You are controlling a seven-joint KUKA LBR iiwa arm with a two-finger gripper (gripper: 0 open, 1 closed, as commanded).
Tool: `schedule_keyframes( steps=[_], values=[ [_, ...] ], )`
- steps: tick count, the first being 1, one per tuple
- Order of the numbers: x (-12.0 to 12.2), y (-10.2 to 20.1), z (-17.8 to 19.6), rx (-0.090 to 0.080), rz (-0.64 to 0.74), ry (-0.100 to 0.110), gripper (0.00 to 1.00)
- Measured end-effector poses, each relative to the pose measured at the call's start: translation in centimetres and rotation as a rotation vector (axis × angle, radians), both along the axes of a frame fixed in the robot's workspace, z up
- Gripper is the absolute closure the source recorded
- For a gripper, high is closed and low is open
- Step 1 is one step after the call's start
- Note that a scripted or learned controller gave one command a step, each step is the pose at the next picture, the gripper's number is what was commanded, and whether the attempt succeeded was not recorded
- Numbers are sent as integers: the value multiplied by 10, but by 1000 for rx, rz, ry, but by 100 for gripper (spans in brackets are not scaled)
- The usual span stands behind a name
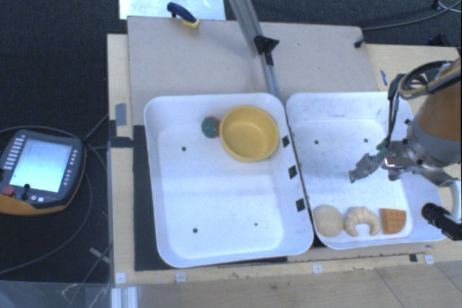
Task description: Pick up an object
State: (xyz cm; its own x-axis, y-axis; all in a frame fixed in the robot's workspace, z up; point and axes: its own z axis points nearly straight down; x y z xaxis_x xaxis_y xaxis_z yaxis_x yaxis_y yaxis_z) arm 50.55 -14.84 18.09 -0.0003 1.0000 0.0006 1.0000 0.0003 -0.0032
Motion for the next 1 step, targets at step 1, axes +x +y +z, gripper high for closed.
schedule_keyframes(
  steps=[1],
  values=[
    [-4, -1, -62, 0, -1, 1, 0]
  ],
)
